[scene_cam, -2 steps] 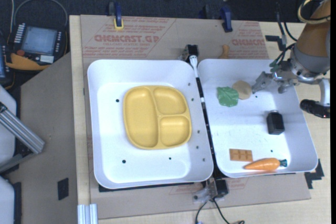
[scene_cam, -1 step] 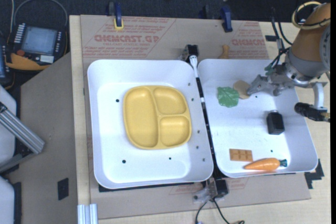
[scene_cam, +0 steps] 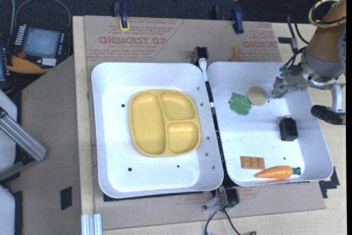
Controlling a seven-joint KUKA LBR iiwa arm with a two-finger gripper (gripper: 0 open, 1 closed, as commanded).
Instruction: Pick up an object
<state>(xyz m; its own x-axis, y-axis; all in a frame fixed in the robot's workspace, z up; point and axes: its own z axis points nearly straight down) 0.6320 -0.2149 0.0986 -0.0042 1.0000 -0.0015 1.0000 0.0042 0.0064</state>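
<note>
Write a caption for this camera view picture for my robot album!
Robot gripper hovers by a tan cookie and a green leaf in the right bin.

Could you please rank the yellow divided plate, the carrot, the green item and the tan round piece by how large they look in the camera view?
1. Yellow divided plate, by far the largest.
2. Carrot.
3. Green item.
4. Tan round piece.
The green item and the tan round piece look close in size, so that order is unsure.

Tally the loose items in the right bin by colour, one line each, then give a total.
Green: 1, the green piece
Tan: 1, the round disc
Black: 1, the black block
Brown: 1, the flat biscuit
Orange: 1, the carrot
Total: 5
</note>
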